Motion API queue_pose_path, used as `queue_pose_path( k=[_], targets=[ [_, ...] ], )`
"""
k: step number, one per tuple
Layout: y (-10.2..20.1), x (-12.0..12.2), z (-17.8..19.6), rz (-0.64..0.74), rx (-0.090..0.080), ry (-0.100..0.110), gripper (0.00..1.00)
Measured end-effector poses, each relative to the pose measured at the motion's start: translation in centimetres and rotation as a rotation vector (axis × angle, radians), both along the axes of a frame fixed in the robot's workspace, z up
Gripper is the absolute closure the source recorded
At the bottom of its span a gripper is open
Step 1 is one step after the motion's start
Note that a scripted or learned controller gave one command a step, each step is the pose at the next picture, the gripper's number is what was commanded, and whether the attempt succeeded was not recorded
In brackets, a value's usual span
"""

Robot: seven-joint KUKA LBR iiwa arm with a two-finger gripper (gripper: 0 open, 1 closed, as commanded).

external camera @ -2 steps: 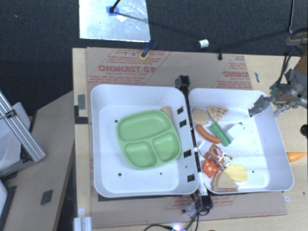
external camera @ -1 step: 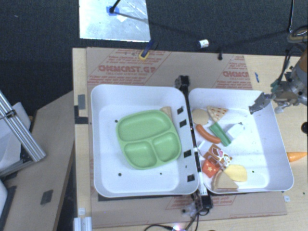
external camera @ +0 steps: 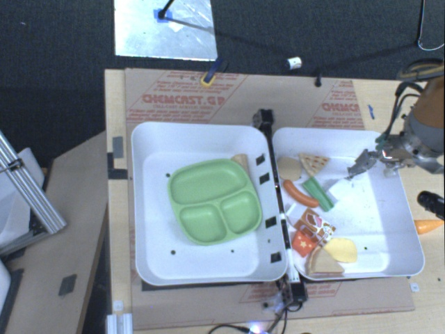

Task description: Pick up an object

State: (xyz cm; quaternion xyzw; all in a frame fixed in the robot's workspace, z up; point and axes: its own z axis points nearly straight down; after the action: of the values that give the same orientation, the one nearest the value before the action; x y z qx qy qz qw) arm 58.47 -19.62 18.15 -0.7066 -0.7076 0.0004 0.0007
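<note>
Hand [external camera: 361, 164] over the right bin [external camera: 389, 214], nothing in it

Fingers look apart; toy food sits bunched at that bin's left side: hot dog [external camera: 300, 193], green block [external camera: 318, 191], yellow slice [external camera: 341, 250]. Green divided plate [external camera: 212, 200] fills the left bin [external camera: 149, 186]

Bench [external camera: 174, 89]: brown board lettered in red, bearing two shallow white bins side by side.

Left bin [external camera: 149, 145]: holds a green divided tray [external camera: 212, 200] with three compartments; a tan piece [external camera: 240, 161] lies touching its upper right corner.

Right bin [external camera: 400, 221]: small toy foods gathered along its left side. A tan wedge [external camera: 314, 163] lies uppermost; below it, an orange-red sausage [external camera: 300, 193] beside a green stick [external camera: 318, 192]; lower down, a red-and-white item [external camera: 308, 234], a pale yellow piece [external camera: 341, 250] and a brown slice [external camera: 321, 263].

Gripper [external camera: 358, 167]: over the right bin's upper right part, apart from the toys, nothing between its fingers.

Orange object [external camera: 427, 225]: outside the right bin's right wall.
</note>
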Motion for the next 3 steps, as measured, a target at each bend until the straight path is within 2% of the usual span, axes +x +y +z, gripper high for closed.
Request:
queue_pose_path(
  k=[1,2,3],
  targets=[
    [0.2,0.1,-4.2,0.0,0.0,0.0,0.0],
    [0.4,0.6,-8.6,0.001,0.005,-0.01,0.0],
    [0.2,0.9,-6.9,0.003,-0.001,-0.023,1.0]
  ],
)
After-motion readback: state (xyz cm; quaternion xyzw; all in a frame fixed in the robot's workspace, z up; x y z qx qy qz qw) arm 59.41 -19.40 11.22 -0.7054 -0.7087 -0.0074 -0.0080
